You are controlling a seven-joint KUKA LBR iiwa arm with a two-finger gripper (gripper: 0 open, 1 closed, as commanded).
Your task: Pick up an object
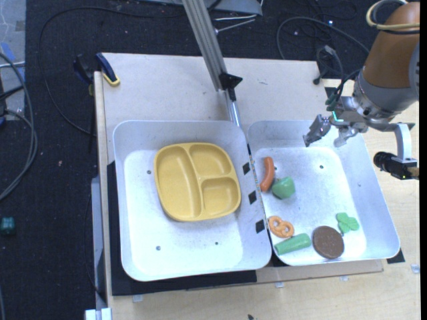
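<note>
Hovering fingers (329, 133) spread, gripping nothing; sausage (267, 173) lies well apart, lower-left.

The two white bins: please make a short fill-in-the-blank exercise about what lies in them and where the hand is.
1. The yellow tray with three compartments lies in the ____ bin.
2. The hand hovers over the far edge of the ____ bin.
3. The orange sausage touches a ____ block.
4. The brown disc lies near the bin's ____ edge.

Missing words: left; right; green; near
</note>
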